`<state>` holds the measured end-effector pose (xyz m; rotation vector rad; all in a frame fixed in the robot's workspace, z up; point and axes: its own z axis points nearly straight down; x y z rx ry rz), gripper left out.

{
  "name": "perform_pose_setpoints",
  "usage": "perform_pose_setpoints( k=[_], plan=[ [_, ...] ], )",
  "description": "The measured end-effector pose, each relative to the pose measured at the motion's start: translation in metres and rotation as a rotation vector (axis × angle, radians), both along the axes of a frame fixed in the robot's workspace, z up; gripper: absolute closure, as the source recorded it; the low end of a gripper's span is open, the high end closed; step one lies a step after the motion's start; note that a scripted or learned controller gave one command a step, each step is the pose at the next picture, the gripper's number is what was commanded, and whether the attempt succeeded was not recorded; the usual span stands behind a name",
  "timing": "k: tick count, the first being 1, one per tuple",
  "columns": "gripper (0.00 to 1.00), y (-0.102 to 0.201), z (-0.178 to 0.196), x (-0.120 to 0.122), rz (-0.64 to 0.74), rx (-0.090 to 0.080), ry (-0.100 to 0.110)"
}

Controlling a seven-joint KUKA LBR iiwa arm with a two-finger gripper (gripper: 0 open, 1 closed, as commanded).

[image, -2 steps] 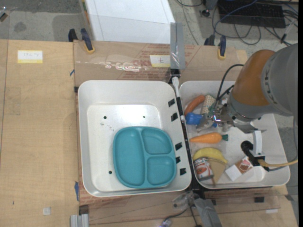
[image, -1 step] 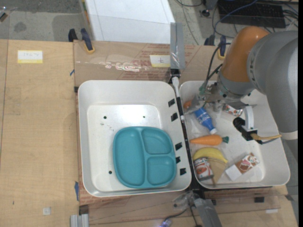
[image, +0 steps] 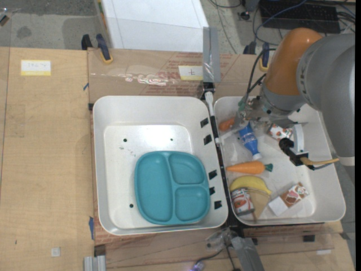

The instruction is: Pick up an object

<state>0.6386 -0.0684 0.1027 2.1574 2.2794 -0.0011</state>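
Tool (image: 246, 119) low above right bin (image: 333, 208).

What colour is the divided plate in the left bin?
Teal, a plain blue-green with no pattern; the divided plate shows clearly in the camera view.

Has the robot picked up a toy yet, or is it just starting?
Nothing looks picked up yet. The gripper is low in the right bin, just above the blue tube; whether it has hold of it is hard to tell. The carrot, banana and can lie in the bin. Grabbing and lifting one is still left.
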Motion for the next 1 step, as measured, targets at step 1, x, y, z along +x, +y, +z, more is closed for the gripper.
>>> perform_pose_setpoints(
  k=[1],
  plan=[
    [1.00,0.0597,0.1435,0.0203,-0.040,0.002,-0.002]
  ],
)
